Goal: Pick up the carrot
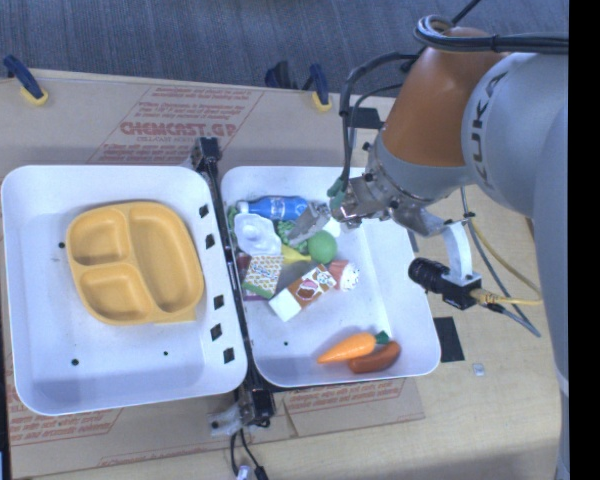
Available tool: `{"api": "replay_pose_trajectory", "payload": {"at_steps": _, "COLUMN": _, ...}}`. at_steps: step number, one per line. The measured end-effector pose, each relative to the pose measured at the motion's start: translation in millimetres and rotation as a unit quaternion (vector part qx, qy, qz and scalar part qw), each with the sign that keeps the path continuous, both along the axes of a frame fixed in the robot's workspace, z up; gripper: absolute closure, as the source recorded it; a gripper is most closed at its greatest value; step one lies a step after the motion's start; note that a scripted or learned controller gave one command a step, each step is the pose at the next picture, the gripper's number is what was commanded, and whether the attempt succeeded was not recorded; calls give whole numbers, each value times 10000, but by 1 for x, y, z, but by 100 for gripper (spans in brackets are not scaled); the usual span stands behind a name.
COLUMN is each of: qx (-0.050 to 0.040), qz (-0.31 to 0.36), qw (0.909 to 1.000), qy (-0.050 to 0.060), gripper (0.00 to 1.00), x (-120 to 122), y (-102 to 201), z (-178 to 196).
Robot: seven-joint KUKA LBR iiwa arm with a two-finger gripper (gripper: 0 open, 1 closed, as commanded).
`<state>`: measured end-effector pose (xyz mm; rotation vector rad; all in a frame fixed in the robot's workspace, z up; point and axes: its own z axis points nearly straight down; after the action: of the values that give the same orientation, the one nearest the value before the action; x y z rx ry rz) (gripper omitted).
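Carrot (pixel 346 347) lies at the near edge of the right bin (pixel 412 298), orange body pointing left, green top to the right, touching a red-brown sausage-like piece (pixel 373 359) just behind and right of it. Nothing is gripping it; it rests on the bin floor.

Step in hand, my read: approach, grasp not yet made. The tool (pixel 348 206) hangs over the far half of the same bin, above the clutter pile and well apart from the carrot. It's seen from above under the wrist, so I cannot tell how it's set. No item visible in it.

Next move calls for a traverse toward the near edge, then a descent onto the carrot's mid-body, closing across its short axis. Risks: the sausage piece sits touching, so it could get caught too; the bin wall is close on the near side.

Middle of the right bin: one green ball (pixel 322 247), one white block (pixel 284 305), one printed carton (pixel 314 283), one patterned packet (pixel 263 271), one white cup-like piece (pixel 256 233), one blue-labelled bottle (pixel 277 208) farthest back.

Left bin (pixel 40 368): one yellow divided tray (pixel 133 262), three compartments.

Counts: two bins, one carrot, one arm (pixel 480 118). Worktop (pixel 90 118) is cardboard-lined, blue clamps at the far edge.
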<state>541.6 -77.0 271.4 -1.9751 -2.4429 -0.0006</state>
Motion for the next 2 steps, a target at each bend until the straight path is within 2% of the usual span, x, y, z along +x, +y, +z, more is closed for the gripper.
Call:
{"api": "replay_pose_trajectory", "payload": {"at_steps": 1, "qx": -40, "qz": 1040, "qw": 9945, "qy": -100, "gripper": 0, "x": -55, "y": -27, "z": -156}}
{"api": "replay_pose_trajectory", "payload": {"at_steps": 2, "qx": 4, "qz": 778, "qw": 9970, "qy": 6, "gripper": 0, "x": -35, "y": 37, "z": -79}}
